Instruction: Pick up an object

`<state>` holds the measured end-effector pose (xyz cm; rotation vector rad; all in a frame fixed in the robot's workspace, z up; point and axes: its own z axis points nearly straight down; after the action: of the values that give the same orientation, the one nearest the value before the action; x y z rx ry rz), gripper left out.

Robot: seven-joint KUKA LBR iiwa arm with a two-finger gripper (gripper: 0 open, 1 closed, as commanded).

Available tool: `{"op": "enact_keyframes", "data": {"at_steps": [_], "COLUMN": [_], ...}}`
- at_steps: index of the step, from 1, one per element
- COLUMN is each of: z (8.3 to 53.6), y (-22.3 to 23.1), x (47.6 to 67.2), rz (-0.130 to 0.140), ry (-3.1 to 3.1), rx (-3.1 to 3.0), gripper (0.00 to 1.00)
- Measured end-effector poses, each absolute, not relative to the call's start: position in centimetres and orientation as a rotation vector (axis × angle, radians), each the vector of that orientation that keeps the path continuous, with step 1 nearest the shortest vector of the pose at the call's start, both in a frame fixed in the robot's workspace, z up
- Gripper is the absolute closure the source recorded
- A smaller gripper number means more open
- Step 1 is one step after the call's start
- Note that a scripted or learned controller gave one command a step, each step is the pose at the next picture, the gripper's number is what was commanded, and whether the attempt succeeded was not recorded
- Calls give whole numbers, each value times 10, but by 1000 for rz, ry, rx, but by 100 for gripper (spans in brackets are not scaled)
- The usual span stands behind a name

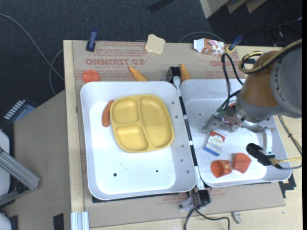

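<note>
One grey arm (283, 87) with an orange band is recorded over the right bin (201, 95), reaching in from the right. The gripper (214, 123) is seen low above the bin floor, its metal fingers pointed toward the divider between the bins; how far the fingers are spread cannot be told, and nothing is seen between them. Just below the gripper a small blue, white and red carton (215, 143) is lying on the bin floor, close to the fingertips but apart from them. Further below and to the arm side, two red blocks are listed: one (220, 168) near the bin's front wall, the other (242, 162) just beside it. Across the divider from the gripper, the left bin (96, 162) is occupied by a yellow three-compartment plate (142, 122), with a red-orange sausage (106, 114) lying against the plate's far edge. Beyond the bins, well apart from the gripper, a slice of toy bread (155, 44), an orange carrot (137, 74), a red disc (90, 75) and a blue clip (92, 38) are noted on the brown board (115, 56).
</note>
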<state>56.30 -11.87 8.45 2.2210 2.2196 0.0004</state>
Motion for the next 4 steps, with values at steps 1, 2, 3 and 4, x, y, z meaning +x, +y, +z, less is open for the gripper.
{"op": "enact_keyframes", "data": {"at_steps": [1,2,3,4], "z": [94,184,183,119], "y": [-118,-137,-137,-220], "x": [563,530,529,576], "rz": [2,1,0,-1], "ry": [2219,2218,2220,2220], "rx": [2219,2220,2221,2221], "gripper": [100,100,0,0]}}
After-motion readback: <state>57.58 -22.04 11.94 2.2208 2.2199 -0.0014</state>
